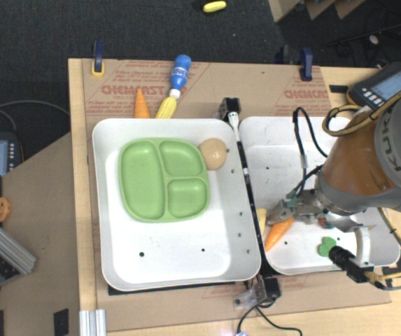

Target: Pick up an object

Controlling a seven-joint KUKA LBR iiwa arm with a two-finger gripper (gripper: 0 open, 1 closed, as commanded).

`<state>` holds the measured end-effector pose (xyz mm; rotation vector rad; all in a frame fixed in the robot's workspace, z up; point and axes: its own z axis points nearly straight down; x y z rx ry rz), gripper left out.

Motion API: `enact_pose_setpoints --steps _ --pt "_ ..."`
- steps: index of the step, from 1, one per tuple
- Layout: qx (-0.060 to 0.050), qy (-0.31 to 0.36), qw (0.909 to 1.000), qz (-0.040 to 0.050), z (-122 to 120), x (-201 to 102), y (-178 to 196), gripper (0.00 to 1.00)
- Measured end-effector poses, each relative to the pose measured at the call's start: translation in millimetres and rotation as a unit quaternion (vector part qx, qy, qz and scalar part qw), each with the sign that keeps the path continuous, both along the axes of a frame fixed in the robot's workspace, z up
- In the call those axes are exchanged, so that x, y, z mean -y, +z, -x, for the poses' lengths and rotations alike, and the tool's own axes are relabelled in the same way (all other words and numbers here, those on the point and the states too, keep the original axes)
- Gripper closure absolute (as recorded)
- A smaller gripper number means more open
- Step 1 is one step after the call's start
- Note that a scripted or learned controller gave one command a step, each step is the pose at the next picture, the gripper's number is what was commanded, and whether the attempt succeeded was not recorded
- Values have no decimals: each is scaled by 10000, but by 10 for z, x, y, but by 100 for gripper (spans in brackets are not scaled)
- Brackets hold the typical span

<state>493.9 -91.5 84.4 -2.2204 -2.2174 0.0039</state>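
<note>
The gripper (289,214) sits low in the right bin (277,145), directly above the orange carrot (276,234) at the bin's left wall; finger state cannot be determined. A green object (326,246) lies nearby. The left bin (179,257) holds a green divided tray (164,179).
</note>
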Motion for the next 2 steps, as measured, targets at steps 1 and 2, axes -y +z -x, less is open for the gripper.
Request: enact_pose_setpoints --steps 1,2 --pt "36 -4 10000 14 -23 11 108 100" --pt "87 57 9999 -7 -419 -695 1061 100"
